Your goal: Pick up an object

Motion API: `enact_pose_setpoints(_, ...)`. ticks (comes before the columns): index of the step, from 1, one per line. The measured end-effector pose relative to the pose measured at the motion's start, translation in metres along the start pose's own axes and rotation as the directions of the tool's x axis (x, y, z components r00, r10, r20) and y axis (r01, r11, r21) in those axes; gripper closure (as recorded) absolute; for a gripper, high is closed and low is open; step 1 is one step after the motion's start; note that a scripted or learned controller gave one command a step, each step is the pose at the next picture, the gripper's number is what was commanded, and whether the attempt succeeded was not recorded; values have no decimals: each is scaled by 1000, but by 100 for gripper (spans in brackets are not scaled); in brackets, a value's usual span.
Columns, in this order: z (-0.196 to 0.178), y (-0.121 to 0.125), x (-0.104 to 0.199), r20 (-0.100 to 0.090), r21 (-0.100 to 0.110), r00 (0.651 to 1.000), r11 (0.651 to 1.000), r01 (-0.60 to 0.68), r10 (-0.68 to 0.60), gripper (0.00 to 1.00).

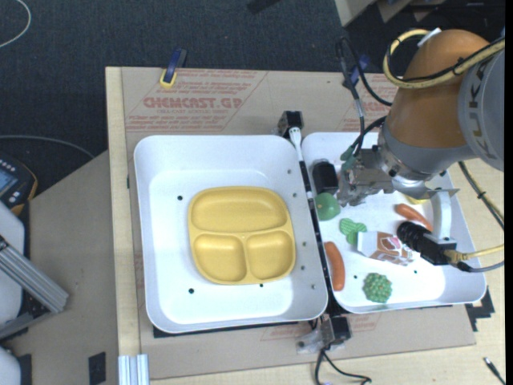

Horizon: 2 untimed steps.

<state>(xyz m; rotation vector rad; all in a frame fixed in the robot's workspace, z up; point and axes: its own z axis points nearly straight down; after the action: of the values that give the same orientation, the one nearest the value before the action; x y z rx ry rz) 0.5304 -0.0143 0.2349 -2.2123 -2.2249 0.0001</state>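
The grey arm with its orange band point(437, 74) reaches in from three o'clock and hangs over the upper half of the right shallow white bin point(457, 291). The left shallow white bin point(152, 215), at nine o'clock, carries a yellow plastic plate with three compartments point(240, 233) and nothing else. The two-finger gripper point(353, 184) sits low at the right bin's ten o'clock corner, just above a round green toy point(326, 207) that lies against the dividing wall; whether its fingers stand wide or narrow I cannot tell, since the wrist body hides them (no toy shows between them). The candidates all lie in the right bin: a long orange sausage-shaped toy point(336, 265) at seven o'clock, a knobbly green broccoli-like toy point(377, 287) at six, a small green leafy toy point(352, 229) near the centre, a white-and-brown printed packet point(385, 247) beside it, and a short orange carrot-like piece point(412, 212) at three. The risk, as I judge it, is crowding: the round green toy could roll off a finger against the wall, or the fingers could strike the rim and close on air.
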Motion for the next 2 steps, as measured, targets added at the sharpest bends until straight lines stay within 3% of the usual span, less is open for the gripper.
enact_pose_setpoints(1,20,-9,49,1,2,1000,1000,-1,1,100)
enact_pose_setpoints(2,16,-4,40,3,-4,1000,1000,-7,7,100)
